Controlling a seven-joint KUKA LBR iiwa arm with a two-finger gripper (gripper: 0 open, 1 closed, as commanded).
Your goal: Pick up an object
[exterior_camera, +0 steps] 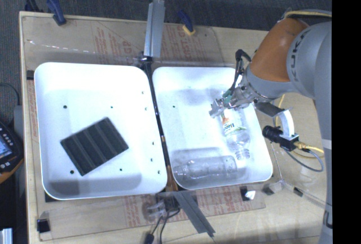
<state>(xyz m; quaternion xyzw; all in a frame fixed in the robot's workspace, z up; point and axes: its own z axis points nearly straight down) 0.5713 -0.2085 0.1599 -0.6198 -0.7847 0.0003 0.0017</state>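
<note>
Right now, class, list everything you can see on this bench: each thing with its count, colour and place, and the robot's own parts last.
Bins: two, white, side by side on the bench; left bin, right bin.
Ridged pad: one, black, flat in the left bin.
Small bottle: one, clear with a white label, right side of the right bin, under the gripper.
Large bottle: one, clear, lying along the right bin's near edge.
Clamps: two, blue, on the bench's far edge; one, another.
Arm: one, grey with an orange band, from the right.
Gripper: one, over the small bottle.
</note>
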